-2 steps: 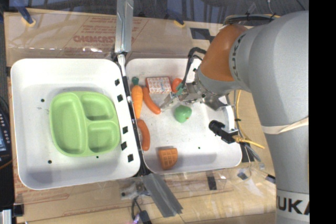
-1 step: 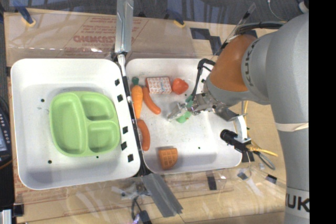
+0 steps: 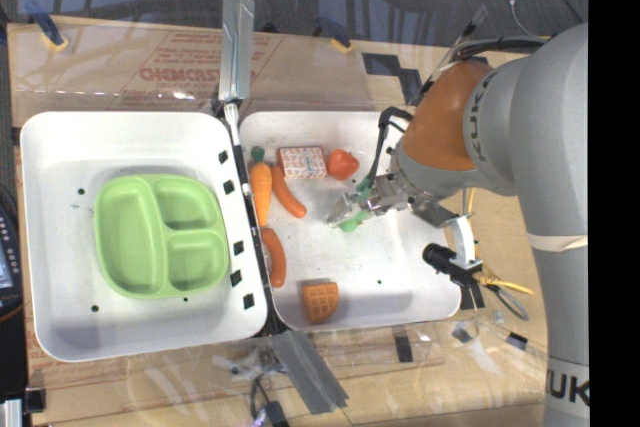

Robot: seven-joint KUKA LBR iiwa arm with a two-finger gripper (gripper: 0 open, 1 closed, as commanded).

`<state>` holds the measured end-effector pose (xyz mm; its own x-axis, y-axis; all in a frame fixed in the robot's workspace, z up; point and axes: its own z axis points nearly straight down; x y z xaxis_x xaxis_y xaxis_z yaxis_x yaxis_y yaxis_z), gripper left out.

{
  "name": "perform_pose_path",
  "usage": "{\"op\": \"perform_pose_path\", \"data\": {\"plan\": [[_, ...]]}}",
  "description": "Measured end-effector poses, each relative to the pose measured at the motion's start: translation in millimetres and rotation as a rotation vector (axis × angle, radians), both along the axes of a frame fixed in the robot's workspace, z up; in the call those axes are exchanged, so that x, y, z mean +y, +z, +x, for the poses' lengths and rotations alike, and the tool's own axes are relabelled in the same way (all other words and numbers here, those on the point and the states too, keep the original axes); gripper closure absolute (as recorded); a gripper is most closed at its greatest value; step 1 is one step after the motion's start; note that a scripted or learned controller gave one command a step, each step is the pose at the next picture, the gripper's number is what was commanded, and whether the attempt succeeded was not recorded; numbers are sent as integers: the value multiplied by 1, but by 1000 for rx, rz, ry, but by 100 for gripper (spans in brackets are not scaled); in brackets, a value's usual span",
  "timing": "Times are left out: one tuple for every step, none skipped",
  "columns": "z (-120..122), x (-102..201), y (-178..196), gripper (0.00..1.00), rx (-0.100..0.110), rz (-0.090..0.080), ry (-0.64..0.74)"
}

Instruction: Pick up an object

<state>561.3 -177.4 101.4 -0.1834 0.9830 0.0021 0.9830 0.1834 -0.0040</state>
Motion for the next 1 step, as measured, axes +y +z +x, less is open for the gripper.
{"op": "perform_pose_path", "data": {"plan": [[0, 15, 110, 100, -5, -2, -105]]}}
